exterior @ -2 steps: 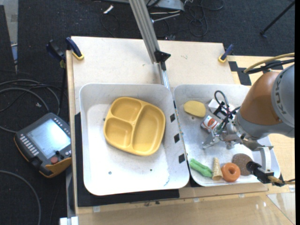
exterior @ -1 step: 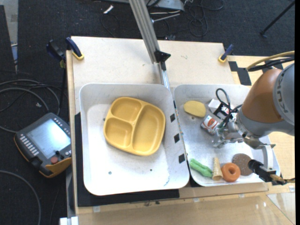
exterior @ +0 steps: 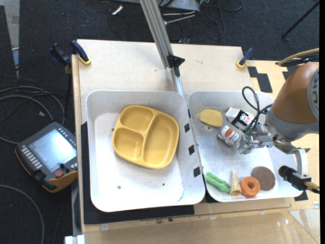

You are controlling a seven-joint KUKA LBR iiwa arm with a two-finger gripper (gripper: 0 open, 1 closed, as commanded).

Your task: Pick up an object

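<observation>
From the overhead camera view, the pale wooden tabletop (exterior: 127, 60) carries two shallow white bins side by side. The left white bin (exterior: 101, 187) holds a yellow plastic plate with three compartments (exterior: 145, 136), lying flat near the bin's middle. The right white bin (exterior: 216, 159) holds the small things: a flat yellow oval piece (exterior: 211, 117) near its far left, a small white box with dark markings (exterior: 238, 118) just beside it, and a silver can with a red label (exterior: 229, 134) lying on its side below the box. Along the near edge lie a green toy vegetable (exterior: 217, 181), a pale cone (exterior: 234, 182), an orange ring-shaped doughnut (exterior: 250, 186) and a round brown biscuit (exterior: 263, 177), close together.

The grey arm with its orange band (exterior: 299, 98) reaches in from the right, and its jaws (exterior: 247, 145) are down in the right bin, just beside the silver can. Whether the jaws stand wide or narrow cannot be told from here, nor whether they touch the can.
</observation>
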